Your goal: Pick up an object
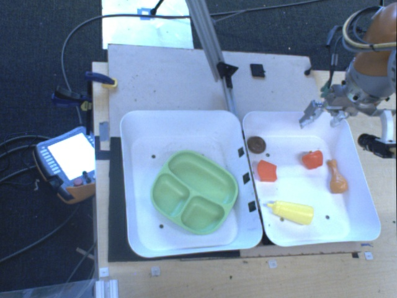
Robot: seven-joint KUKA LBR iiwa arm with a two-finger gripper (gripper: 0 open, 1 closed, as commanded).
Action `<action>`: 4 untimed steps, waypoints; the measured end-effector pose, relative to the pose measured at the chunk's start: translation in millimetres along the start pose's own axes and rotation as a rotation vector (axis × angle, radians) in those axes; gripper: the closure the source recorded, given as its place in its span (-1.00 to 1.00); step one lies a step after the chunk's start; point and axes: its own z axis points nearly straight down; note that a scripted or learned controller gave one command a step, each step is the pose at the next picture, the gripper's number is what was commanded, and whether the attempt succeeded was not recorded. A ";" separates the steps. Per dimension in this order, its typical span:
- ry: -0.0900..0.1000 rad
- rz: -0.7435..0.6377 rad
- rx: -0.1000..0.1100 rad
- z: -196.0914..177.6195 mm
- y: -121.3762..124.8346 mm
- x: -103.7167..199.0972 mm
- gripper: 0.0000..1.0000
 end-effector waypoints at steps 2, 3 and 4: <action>-0.001 -0.002 -0.008 53.1 1.0 3.3 -1.00; -0.001 -0.005 -0.010 100.3 0.7 12.8 -1.00; -0.003 -0.006 -0.012 118.3 1.8 12.9 -1.00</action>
